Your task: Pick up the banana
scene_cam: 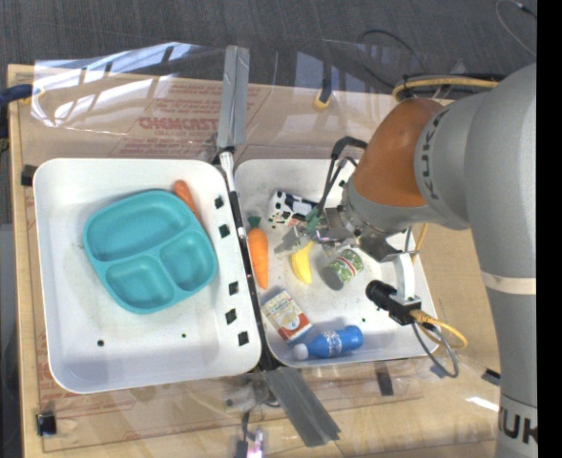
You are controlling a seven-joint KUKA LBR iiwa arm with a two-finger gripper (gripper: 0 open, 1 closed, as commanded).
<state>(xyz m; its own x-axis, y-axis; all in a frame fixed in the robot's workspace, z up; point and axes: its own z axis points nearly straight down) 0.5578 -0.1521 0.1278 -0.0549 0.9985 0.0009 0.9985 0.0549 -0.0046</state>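
Lettering "CHEMCAST" [180,121] marks plastic sheet behind bins; banana [302,264] unlabelled.

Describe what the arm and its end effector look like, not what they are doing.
The arm is bulky, rounded and light grey, with an orange band above the wrist. The end effector is a darker cluster of metal and black parts. Thin black cables loop beside the wrist, and a yellowish cable trails lower down. White lettering marks the arm's lower section.

Bright, even overhead light; glare streaks on clear plastic sheet [166,84]; soft shadows in white bins [61,351]; mild blur throughout.
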